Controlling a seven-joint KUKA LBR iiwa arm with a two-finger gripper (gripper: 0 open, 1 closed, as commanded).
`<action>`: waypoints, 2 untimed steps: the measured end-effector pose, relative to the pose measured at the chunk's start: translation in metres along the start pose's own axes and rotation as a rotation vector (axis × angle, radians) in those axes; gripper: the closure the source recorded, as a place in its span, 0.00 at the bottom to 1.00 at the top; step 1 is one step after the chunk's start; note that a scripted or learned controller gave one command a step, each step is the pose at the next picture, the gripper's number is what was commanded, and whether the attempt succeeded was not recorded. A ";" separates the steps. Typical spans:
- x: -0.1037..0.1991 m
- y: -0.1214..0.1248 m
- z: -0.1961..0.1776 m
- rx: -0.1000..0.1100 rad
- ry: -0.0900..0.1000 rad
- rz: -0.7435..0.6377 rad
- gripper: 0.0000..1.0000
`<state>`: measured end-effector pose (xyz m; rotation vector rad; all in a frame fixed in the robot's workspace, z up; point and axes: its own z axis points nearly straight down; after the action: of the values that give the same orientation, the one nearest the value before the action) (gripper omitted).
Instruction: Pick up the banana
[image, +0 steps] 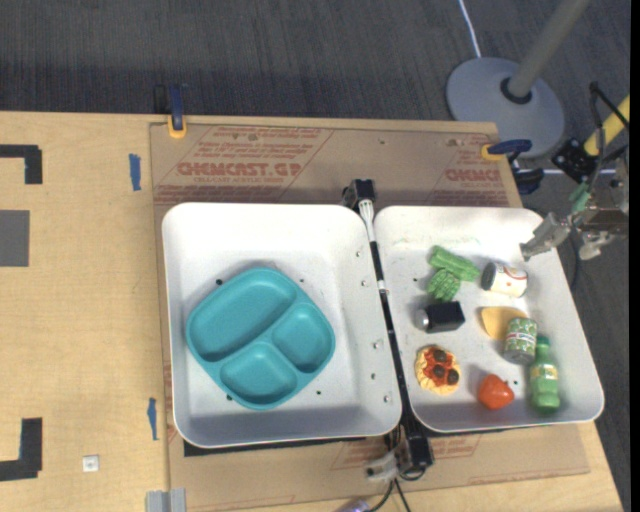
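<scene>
The banana (492, 320) is a small yellow piece lying in the right bin (400, 235), right of centre, with a green can (519, 338) overlapping its lower right end. My gripper (538, 243) reaches in from the right and sits over the bin's far right corner. It is above and to the right of the banana, well apart from it, and its tip points down-left toward a white and red object (508, 281).
Around the banana the right bin also holds green vegetables (450, 270), a black cylinder (441, 316), a pizza piece (437, 368), a red tomato (495, 391) and a green bottle (544, 376). A teal divided plate (262, 335) lies in the left bin (200, 230).
</scene>
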<state>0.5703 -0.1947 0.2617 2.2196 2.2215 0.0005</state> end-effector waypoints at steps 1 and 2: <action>0.075 -0.074 0.069 0.003 0.002 -0.060 0.00; 0.071 -0.023 0.156 -0.018 0.000 -0.013 0.00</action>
<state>0.5472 -0.1234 0.1052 2.1967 2.2263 0.0211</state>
